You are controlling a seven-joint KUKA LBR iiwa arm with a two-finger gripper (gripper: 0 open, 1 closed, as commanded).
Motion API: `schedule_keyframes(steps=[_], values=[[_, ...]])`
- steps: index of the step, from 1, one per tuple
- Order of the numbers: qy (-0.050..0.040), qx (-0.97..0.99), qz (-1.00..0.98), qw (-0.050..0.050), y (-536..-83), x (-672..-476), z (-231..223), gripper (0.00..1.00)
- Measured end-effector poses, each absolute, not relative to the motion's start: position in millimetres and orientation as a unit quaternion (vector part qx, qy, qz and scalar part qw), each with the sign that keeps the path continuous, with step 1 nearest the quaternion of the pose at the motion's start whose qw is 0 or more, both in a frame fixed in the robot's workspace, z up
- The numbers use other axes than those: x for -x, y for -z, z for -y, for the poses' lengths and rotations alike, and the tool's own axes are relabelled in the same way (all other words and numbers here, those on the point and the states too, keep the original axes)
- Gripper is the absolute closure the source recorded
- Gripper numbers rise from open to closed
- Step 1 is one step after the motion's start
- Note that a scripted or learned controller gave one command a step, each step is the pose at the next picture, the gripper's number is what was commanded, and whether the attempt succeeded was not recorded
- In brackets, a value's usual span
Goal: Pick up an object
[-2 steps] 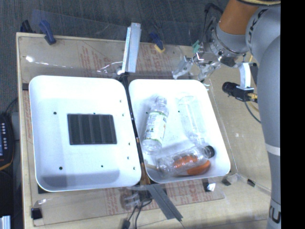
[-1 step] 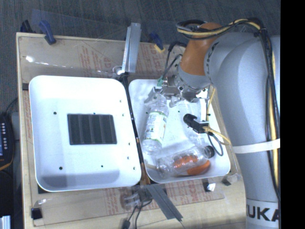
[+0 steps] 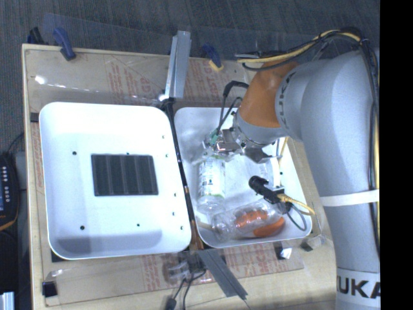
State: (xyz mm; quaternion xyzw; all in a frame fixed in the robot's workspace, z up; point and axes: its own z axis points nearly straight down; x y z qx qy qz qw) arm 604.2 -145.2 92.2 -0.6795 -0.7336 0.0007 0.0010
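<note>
- The clear bottle (image 3: 211, 181) lies in the right bin (image 3: 191, 126), near the middle of its left half. It runs lengthwise from the bin's far side toward its near side and carries a pale label with green marks.
- My tool (image 3: 222, 142) is down inside the same bin, at the far end of the bottle, right at or just above its top. I cannot tell whether it touches the bottle.
- I cannot tell how wide my tool stands, because the wrist and its fittings cover it from above. Nothing in this view shows the bottle held by it.
- An orange thing (image 3: 255, 221) in crumpled clear wrap lies along the near wall of the right bin. It is just beyond the bottle's lower end and apart from my tool.
- My arm (image 3: 329, 121) reaches in from the right, and its orange band sits over the far right part of the bin.
- The left bin (image 3: 97, 124) sits beside the right one, their inner walls touching or nearly so. A dark grille (image 3: 124, 174) lies flat in the middle of its floor.
- Both bins rest on the table (image 3: 103, 76), which has two blue clamps (image 3: 64, 44) along its far edge.
</note>
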Motion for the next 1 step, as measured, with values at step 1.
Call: schedule_keyframes(steps=[1], values=[[-0.0019,0.76,0.65,0.003,-138.3,-560.1,125.4,0.0]])
